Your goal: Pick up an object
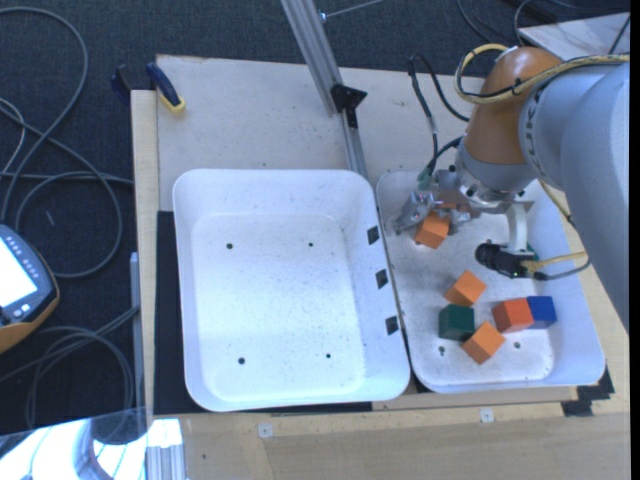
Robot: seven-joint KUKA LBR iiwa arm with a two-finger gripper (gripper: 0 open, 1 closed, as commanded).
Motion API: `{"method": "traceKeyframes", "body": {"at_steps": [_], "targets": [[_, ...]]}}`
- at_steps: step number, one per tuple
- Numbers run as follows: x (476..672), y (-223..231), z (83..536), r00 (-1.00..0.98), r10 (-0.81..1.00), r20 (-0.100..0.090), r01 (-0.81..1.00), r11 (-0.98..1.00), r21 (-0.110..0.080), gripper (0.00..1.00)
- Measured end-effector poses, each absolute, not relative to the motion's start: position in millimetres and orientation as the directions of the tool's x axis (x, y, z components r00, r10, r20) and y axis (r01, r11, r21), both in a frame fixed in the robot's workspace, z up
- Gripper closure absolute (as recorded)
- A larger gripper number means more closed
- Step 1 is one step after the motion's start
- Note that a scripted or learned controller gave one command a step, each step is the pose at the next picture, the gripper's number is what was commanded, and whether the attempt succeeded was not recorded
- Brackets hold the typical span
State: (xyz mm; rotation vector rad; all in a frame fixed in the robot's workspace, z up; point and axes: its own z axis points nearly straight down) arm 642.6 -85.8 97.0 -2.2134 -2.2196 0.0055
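My gripper [430, 218] hangs over the upper left part of the right bin [520, 373], reaching in from the grey and orange arm [505, 118]. A small orange block [432, 232] sits between its fingertips, and the fingers look closed on it. Several other blocks lie lower in the same bin: an orange one [466, 288], a dark green one [457, 322], another orange one [484, 342], a red-orange one [513, 314] and a blue one [541, 310] touching it.
The left bin [200, 368] stands beside the right one, their rims meeting near the middle. A slanted metal rail [315, 48] crosses the bench behind the bins. A black cable connector [497, 258] hangs by the arm.
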Motion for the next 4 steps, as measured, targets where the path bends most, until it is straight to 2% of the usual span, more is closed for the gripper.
{"method": "traceKeyframes", "body": {"at_steps": [1, 2, 3, 4], "targets": [[588.3, -73, 205, 0.0, 1.0, 0.0, 1.0, 0.0, 0.007, 0.0], [587.5, -73, 200, 0.0, 1.0, 0.001, 1.0, 0.0, 0.0, 0.0], [530.1, 33, 235, -0.009, 1.0, 0.006, 1.0, 0.009, -0.002, 0.0], [556.9, 94, 326, -0.008, 1.0, 0.004, 1.0, 0.008, 0.01, 0.0]]}}
